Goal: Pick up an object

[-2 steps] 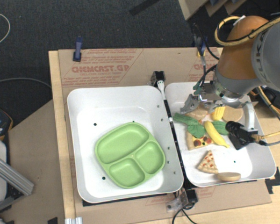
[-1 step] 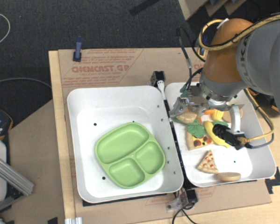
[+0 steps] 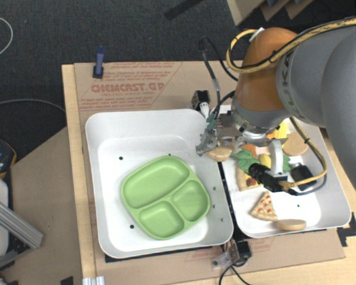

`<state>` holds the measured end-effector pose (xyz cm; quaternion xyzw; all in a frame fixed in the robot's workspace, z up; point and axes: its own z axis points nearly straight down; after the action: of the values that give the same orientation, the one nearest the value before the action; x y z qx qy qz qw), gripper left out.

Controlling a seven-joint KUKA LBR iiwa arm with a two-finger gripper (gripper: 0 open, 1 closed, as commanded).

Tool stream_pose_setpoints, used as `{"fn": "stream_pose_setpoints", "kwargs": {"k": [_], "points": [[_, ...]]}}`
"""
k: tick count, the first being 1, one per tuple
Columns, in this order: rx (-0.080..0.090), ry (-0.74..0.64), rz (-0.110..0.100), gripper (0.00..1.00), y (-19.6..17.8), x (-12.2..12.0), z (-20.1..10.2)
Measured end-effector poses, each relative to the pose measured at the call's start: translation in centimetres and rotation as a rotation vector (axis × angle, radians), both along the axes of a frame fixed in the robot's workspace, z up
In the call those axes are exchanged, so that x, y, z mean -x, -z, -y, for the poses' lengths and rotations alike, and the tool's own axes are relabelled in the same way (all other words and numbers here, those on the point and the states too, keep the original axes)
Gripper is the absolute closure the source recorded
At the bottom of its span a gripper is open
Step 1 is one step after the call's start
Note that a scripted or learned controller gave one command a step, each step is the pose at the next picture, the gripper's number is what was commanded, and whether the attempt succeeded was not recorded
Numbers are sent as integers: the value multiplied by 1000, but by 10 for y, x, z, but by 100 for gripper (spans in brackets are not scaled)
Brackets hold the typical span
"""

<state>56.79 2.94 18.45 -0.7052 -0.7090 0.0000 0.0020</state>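
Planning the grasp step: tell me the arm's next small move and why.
Probably ease straight down a little: the gripper hangs at the right bin's left edge, over a tan piece beside the green toy; no object visibly sits in it.

A green three-compartment tray (image 3: 165, 197) lies flat in the left bin. In the right bin, a pizza slice (image 3: 264, 207) lies at six o'clock, a tan oval piece (image 3: 290, 225) just beside it.

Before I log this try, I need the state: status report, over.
Gripper low at the right bin's left edge, fingers hidden. Tan piece beneath it, grasp unconfirmed. Pizza slice toy lies apart. Green divided plate in left bin.
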Motion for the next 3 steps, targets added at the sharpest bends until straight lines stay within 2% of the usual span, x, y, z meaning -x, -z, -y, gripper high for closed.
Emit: {"fn": "stream_pose_setpoints", "kwargs": {"k": [1, 2, 3], "points": [[1, 8, -5, 100, -7, 70, 9], [0, 1, 16, 100, -130, 87, -12], [1, -4, -2, 100, -92, 74, -99]]}}
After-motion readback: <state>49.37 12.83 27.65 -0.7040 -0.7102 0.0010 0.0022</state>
